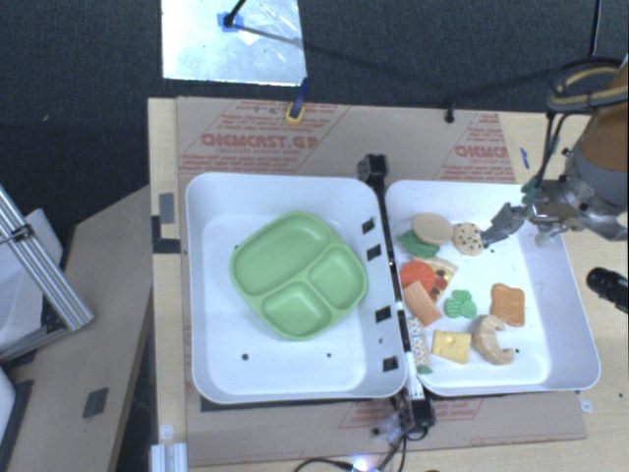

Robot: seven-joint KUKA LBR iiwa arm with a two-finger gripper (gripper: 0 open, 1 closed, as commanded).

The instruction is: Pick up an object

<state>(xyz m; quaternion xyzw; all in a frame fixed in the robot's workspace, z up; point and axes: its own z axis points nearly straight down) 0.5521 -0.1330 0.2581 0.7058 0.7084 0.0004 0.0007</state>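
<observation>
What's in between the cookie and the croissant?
In the camera view, bare white bin floor lies between the cookie and the croissant. The orange toast piece sits just right of that line, the green piece just left.

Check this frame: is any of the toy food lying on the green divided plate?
No: the green divided plate sits alone in the left bin, and the cookie, croissant and other food pieces lie in the right bin.

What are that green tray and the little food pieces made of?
The green tray looks like moulded plastic with a matt finish: one even colour, rounded compartments. The food pieces, such as the cookie and the croissant, seem to be toy plastic or rubber, with flat, bright colours; the view leaves open which.
</observation>
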